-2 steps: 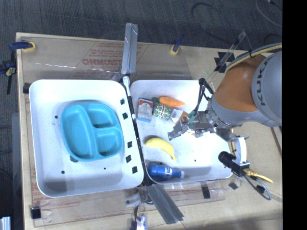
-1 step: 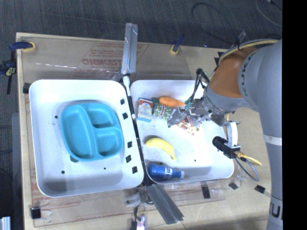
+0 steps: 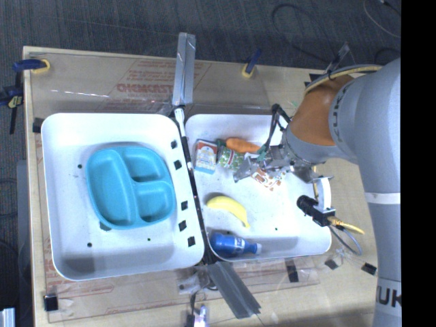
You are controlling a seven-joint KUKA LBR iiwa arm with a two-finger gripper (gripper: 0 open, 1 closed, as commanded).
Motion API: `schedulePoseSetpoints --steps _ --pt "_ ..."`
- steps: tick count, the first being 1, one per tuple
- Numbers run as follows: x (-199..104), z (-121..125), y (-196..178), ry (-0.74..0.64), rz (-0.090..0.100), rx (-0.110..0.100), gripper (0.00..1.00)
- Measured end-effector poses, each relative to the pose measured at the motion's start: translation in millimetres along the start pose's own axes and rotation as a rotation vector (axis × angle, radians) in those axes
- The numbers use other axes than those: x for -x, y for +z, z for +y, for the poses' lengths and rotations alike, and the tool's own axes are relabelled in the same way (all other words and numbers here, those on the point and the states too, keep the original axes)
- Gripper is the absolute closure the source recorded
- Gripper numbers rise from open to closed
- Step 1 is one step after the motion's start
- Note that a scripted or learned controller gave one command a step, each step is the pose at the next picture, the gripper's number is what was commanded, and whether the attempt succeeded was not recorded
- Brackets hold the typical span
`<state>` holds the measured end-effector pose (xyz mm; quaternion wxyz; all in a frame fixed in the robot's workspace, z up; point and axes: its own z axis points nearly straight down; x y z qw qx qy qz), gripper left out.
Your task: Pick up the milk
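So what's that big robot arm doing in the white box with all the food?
It's trying to pick up the milk. The gripper is down in the right bin, among small packets next to the milk carton and a carrot. I can't tell if it has grabbed anything yet. A banana and a blue bottle lie nearer the front. The left bin holds a blue tray.

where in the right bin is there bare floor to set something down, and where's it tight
Bare floor in the right bin: the middle patch between the banana and the bin's right wall, down toward the blue bottle. Crowded: the top strip, where the milk carton, a green packet, the carrot and the gripper bunch together.
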<state>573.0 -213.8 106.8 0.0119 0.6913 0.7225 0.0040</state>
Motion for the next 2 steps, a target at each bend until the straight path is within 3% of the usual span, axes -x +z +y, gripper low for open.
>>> schedulePoseSetpoints --steps 1,2 --pt "-0.3 -10.3 -1.1 -0.103 -0.005 0.012 0.0" --pt "2.1 1.6 -0.3 -0.216 -0.005 0.004 0.0"
